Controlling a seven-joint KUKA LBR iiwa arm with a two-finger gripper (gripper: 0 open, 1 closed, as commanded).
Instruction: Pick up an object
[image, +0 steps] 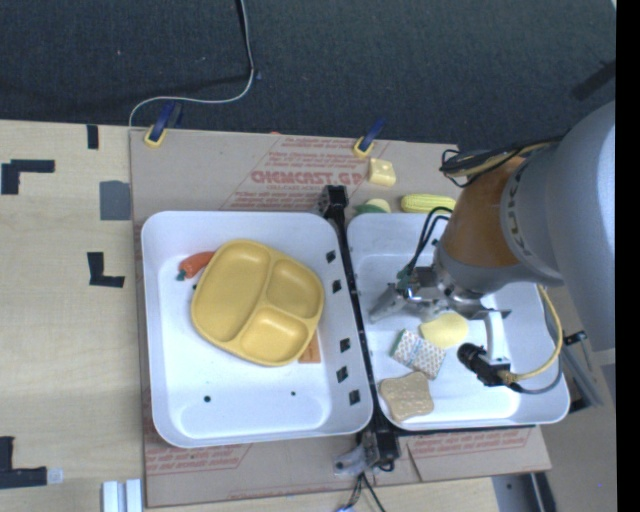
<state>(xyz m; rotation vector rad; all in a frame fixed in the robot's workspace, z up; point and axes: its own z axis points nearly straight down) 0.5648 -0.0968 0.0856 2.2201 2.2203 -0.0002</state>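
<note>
Two shallow white bins sit side by side mid-frame; the left bin (165, 330) carries a yellow divided plastic plate (258, 301). At right, the gripper (420, 296) hangs low in the right bin (535, 405), apparently positioned to grasp; whether it is spread or pinching, I cannot tell. Just beside it lies a pale yellow rounded block (444, 329), with a checkered cloth square (417, 352) and tan toast-like slab (407, 396) below.

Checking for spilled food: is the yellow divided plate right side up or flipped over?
Right side up. The yellow divided plate lies in the left bin, compartments facing up with nothing in them.
</note>
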